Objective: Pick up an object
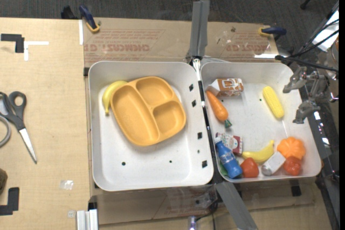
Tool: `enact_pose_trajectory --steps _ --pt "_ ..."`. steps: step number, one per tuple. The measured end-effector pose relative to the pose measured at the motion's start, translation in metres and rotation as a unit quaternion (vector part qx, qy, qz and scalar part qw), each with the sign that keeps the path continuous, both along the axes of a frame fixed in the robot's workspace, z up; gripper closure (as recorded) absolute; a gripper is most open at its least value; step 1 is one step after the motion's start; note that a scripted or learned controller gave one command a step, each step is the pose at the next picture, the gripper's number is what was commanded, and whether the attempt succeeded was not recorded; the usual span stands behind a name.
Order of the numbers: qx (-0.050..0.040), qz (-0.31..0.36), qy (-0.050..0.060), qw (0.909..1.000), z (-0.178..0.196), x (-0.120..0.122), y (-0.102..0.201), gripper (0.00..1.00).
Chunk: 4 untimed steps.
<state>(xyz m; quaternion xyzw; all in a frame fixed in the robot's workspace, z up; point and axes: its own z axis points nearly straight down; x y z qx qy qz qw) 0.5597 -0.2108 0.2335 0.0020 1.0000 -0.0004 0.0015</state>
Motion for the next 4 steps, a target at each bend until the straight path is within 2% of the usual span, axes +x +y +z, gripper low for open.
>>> enact_pose_trajectory --steps 1,2,3,4 --pt "-0.0001 0.066 0.000 0.9978 -0.120 0.032 -0.010 0.00" --pt "-0.0005 0.088 -0.001 0.9961 -0.141 -0.059 -0.011 0.00" --pt "-0.0004 -0.053 -0.002 0.9986 -0.139 0.054 -0.008 0.00" --pt "-0.0013 -0.051 -0.006 0.9987 -0.128 0.057 -0.007 1.00"
